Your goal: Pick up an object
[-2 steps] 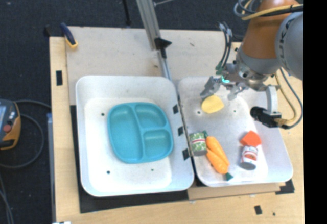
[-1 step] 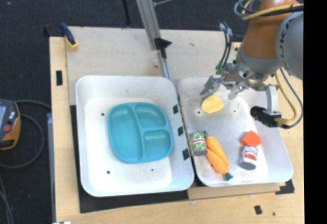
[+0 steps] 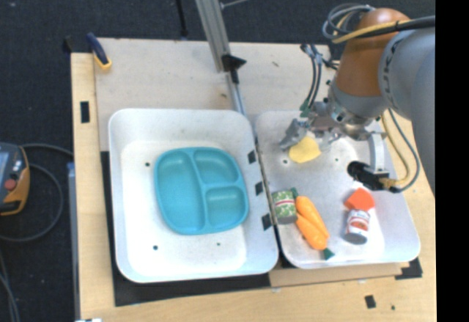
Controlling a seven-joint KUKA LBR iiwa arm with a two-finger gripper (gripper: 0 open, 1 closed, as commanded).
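- Honestly, you cannot tell how the gripper [image 3: 297, 136] is set; it sits low over the yellow object [image 3: 305, 151] in the right bin [image 3: 399, 229].
- Off-centre contact could push it away ungrasped.

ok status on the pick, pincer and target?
Pincer low in right bin, at the yellow piece; grip unconfirmed. Carrot, small box, bottle lie apart, nearer the camera. Nothing blocking.
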